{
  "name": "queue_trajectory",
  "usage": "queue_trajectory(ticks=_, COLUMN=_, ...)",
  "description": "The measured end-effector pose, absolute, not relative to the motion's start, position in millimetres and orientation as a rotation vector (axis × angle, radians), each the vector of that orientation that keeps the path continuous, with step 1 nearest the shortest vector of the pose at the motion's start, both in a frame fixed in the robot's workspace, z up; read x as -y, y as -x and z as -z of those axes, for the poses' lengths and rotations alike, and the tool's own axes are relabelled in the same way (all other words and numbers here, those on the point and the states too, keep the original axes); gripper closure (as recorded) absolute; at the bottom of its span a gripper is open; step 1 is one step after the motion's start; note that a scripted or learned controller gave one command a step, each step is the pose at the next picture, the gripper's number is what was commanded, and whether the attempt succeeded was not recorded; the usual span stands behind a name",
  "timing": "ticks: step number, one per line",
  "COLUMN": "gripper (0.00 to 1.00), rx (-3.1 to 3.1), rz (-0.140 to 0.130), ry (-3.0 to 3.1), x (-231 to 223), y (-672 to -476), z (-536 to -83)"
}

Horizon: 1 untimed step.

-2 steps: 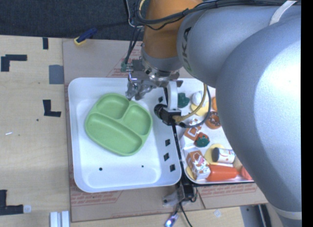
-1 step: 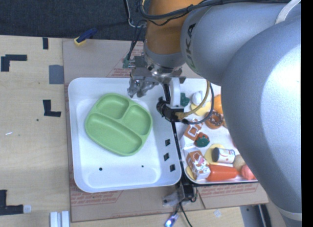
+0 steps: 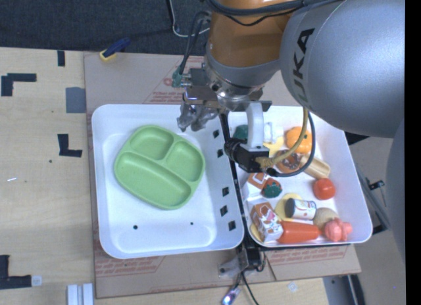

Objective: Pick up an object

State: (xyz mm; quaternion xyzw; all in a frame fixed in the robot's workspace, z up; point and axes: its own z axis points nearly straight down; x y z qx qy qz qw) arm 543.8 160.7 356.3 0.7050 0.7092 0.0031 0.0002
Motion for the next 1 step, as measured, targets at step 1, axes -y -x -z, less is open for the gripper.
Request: queue_trajectory(ticks=1, gripper=1.00, rx=-2.226, rz=-0.009, ry=-2.216, x=-151.2, y=-481.4, z=-434.1)
